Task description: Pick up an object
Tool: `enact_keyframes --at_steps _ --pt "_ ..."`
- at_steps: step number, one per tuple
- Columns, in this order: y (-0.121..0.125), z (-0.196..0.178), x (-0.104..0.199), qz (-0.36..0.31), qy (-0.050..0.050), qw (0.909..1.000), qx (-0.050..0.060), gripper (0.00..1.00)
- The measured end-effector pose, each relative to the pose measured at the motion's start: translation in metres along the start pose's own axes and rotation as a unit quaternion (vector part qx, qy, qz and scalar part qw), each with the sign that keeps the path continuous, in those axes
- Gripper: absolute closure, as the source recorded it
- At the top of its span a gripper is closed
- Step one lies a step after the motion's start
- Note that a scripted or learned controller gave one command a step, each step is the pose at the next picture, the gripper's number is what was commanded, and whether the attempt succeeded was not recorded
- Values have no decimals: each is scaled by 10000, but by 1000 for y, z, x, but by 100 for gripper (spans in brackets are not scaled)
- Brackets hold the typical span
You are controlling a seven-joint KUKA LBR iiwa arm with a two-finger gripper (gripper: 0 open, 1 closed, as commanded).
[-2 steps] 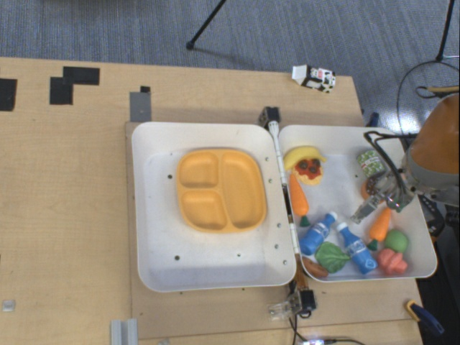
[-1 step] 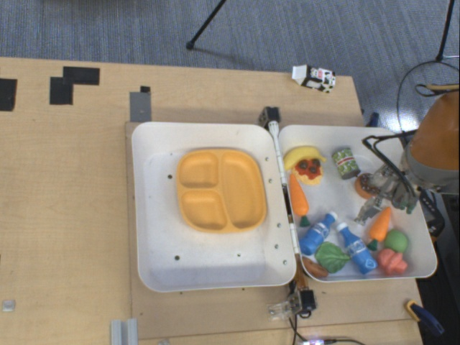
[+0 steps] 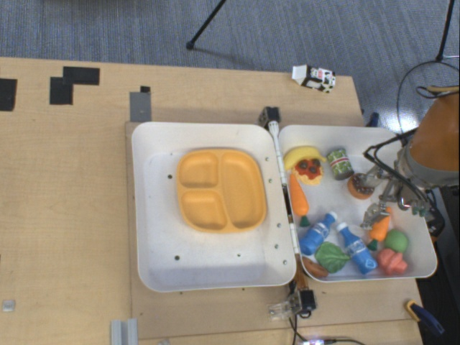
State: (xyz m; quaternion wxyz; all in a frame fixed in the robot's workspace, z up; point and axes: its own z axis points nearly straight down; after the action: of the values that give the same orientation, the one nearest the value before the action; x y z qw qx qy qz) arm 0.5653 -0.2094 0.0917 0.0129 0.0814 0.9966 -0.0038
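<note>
Over the right bin [image 3: 430, 254], seen from the overhead camera, the gripper [image 3: 379, 210] hangs low among the toys, its arm [image 3: 438, 139] reaching in from the right. Whether its fingers are spread or pressed together I cannot tell; cables and metal parts blur together there, and nothing visibly sits between them. My judgement is that this is the reach-and-descend step of picking, with no grasp yet confirmed. Nearest the fingers lie a small orange carrot-like toy [image 3: 379, 228] just below and a brown round piece [image 3: 358, 186] just to the left. The next move calls for settling on one of these and closing squarely, since the neighbours crowd close.

The right bin also holds a yellow banana with a red piece on it [image 3: 305, 159], a green can [image 3: 339, 163], a long orange carrot [image 3: 298, 198], two blue bottles [image 3: 316, 234], a green leaf [image 3: 332, 256], a green ball [image 3: 395, 241] and a pink toy [image 3: 394, 263]. The left bin [image 3: 154, 264] carries an orange divided plate [image 3: 219, 190], with no toy in its compartments.
</note>
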Motion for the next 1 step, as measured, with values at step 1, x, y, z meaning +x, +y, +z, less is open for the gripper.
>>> enact_keyframes --at_steps 1 --pt "33 -1 8 -1005 -1 9949 -12 0"
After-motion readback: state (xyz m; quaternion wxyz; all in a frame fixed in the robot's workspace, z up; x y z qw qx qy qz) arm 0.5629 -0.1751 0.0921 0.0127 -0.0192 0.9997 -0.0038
